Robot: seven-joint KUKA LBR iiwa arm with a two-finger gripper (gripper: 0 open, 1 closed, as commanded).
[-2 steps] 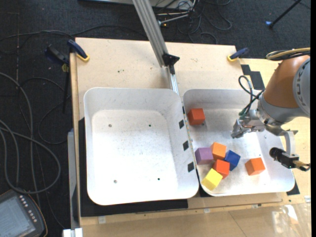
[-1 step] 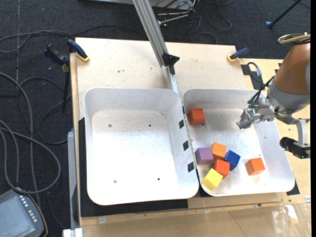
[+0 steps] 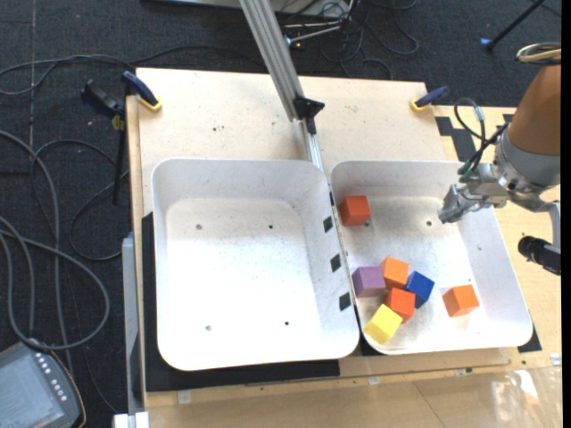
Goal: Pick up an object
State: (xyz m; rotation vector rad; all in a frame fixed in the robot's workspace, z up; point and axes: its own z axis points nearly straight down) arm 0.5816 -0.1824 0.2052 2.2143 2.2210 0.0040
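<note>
Nearest the camera, the bench (image 3: 268,390) shows its front edge, with a grey pendant (image 3: 36,390) at the lower left corner of the view. Two white bins sit side by side on it. The left bin (image 3: 178,194) has a bare floor. The right bin (image 3: 500,266) holds all six blocks.

The arm (image 3: 540,123) enters from the right, and its gripper (image 3: 452,208) hangs over the far right part of the right bin, above bare floor. The gripper is small and dark against the bin, so whether it is wide or narrow cannot be told. No block is seen in it.

Block positions, relative to the gripper:
- Orange block (image 3: 356,209): to the left, well apart, alone near the inner wall.
- Second orange block (image 3: 460,300): toward the camera, almost straight below in the view, standing alone.
- Cluster of purple block (image 3: 368,281), orange block on top (image 3: 395,272), blue block (image 3: 419,288), red-orange block (image 3: 401,303) and yellow block (image 3: 384,324): toward the camera and to the left, blocks touching.

Judgement: the lone orange block toward the camera is the nearest clean target. Within the cluster, contact faces are hidden. The arm is cut off at the view's right edge.
</note>
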